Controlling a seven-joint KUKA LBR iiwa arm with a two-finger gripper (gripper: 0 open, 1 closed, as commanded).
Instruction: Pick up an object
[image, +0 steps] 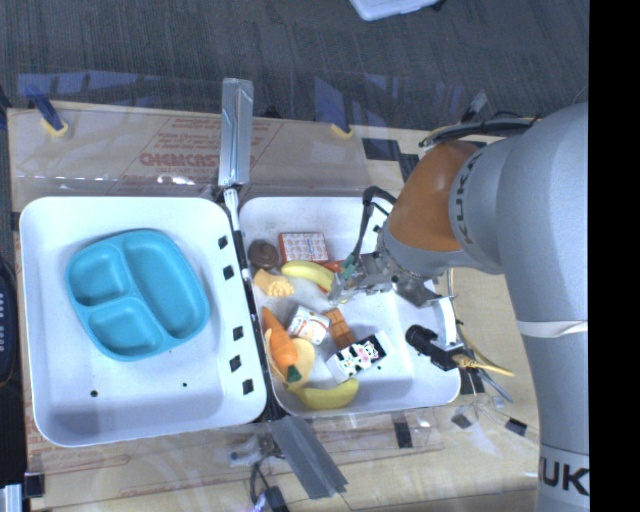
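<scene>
Floor: I see dark carpet (150, 40) along the top, at 12 o'clock from the bins.
Bench: a clear sheet (130, 150) with red print lies over it behind the bins.
Left bin (50, 400): white, with a blue tray (138, 292) in three compartments.
Right bin (430, 385): white, touching the left bin's side; its toys crowd toward 9 o'clock.
Toys: a banana (305, 273) at the pile's 12 o'clock, a carrot (282, 350) at 7, a second banana (325, 395) at 6, a black-and-white box (358, 355) between them.
Hard to read: the small toys overlap; several I cannot name.
Arm (500, 200): enters from 3 o'clock, orange band over the right bin, wrist bent down.
Gripper (345, 280): low, just beside the upper banana; I cannot tell its opening or any hold.
</scene>
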